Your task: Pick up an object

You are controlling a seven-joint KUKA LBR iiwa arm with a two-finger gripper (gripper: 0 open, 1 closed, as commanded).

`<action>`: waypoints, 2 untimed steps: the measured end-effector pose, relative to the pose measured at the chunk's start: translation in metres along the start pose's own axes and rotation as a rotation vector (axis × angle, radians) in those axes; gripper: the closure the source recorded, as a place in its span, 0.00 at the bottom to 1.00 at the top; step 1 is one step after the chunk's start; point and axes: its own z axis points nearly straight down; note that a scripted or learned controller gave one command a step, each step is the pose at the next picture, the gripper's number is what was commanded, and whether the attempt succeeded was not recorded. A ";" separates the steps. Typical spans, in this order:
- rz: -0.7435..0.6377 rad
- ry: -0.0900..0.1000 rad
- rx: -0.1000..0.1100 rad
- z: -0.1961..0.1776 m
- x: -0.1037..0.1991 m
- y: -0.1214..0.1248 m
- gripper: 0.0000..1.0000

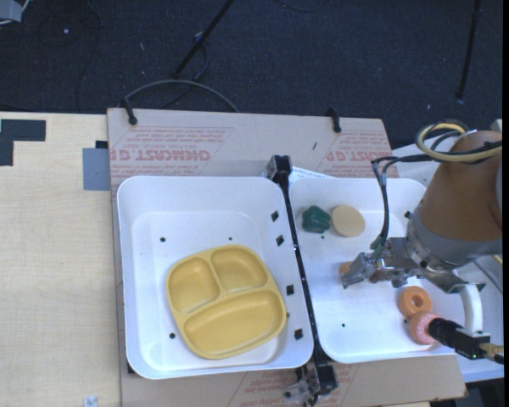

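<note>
On the worktop [42,270] the left bin [144,206] holds a yellow divided plate [226,302] lying flat, and a black divider [293,261] runs between it and the right bin [365,346]. In the right bin a green lump [316,219] sits just beside a tan disc [349,220] near the far wall; the hand [356,271] hovers low mid-bin, something orange at its tip, its spread impossible to tell. Near the right edge lie an orange ring [415,300] and a pink ring [422,327], close together

robot lab: bench [42,253], white bins [140,227] on cardboard [237,142], loose cables [178,87]
</note>
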 end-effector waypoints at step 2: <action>0.000 0.001 0.002 0.115 0.009 -0.004 0.00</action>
